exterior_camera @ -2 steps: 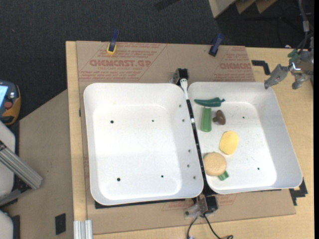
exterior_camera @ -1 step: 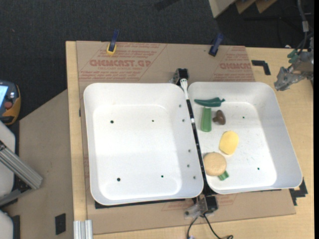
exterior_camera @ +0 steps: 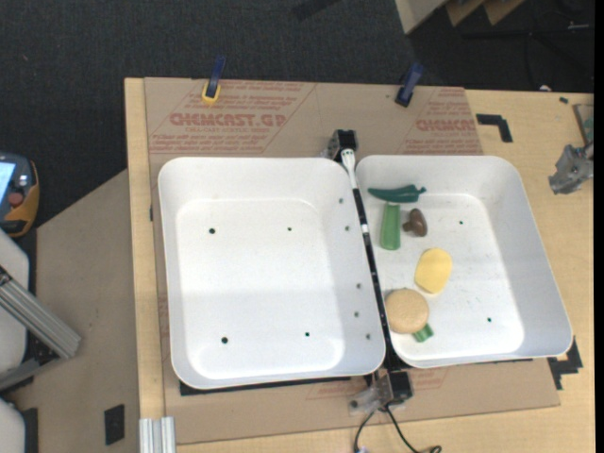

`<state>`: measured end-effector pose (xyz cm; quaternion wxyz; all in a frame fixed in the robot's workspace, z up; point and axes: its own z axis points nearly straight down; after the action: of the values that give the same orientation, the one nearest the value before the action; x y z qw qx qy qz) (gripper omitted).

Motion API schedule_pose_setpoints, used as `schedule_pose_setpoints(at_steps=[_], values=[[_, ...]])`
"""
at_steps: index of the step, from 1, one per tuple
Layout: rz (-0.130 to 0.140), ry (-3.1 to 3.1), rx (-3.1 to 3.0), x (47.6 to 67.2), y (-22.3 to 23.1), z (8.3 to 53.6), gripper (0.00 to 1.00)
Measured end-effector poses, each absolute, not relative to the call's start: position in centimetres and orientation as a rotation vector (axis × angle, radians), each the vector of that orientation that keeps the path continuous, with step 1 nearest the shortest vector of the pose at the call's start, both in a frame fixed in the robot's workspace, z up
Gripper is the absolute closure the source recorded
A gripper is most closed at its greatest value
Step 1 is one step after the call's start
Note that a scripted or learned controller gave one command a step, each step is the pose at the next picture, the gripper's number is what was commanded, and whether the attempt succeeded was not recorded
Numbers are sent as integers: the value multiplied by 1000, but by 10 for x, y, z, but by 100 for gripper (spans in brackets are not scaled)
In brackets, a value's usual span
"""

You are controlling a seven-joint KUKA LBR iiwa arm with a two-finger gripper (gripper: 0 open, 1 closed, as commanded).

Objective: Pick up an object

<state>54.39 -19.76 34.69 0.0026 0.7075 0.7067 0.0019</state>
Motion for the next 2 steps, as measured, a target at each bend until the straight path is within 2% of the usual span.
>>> schedule_pose_setpoints(at_steps=[1,2], values=[[0,2232,2219,477,-122,345,100],[-5,2237,2218,498,-50,276,100]])
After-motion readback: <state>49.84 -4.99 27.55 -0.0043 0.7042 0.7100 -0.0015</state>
